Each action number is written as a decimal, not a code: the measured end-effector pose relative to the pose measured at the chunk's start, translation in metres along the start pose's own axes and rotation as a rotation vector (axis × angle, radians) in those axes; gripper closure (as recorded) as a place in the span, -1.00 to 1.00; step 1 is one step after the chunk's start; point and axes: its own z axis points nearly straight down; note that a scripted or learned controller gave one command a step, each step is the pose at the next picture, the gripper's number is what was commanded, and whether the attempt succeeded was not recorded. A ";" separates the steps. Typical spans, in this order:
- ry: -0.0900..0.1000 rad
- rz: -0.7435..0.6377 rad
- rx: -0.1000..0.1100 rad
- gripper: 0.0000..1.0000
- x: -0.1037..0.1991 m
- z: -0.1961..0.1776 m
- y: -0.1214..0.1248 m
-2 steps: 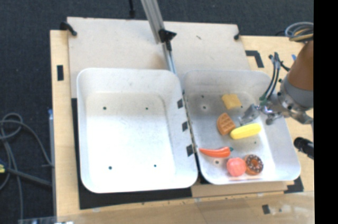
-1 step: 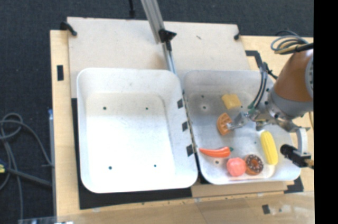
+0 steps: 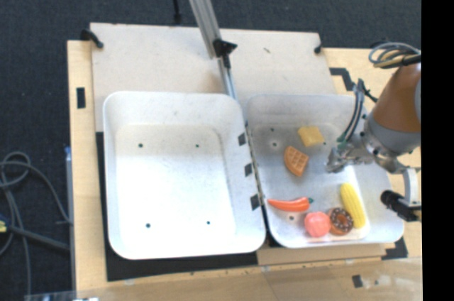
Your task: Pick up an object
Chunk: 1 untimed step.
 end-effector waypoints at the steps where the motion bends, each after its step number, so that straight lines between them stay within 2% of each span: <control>1: 0.001 -0.013 0.004 1.00 0.001 -0.048 0.010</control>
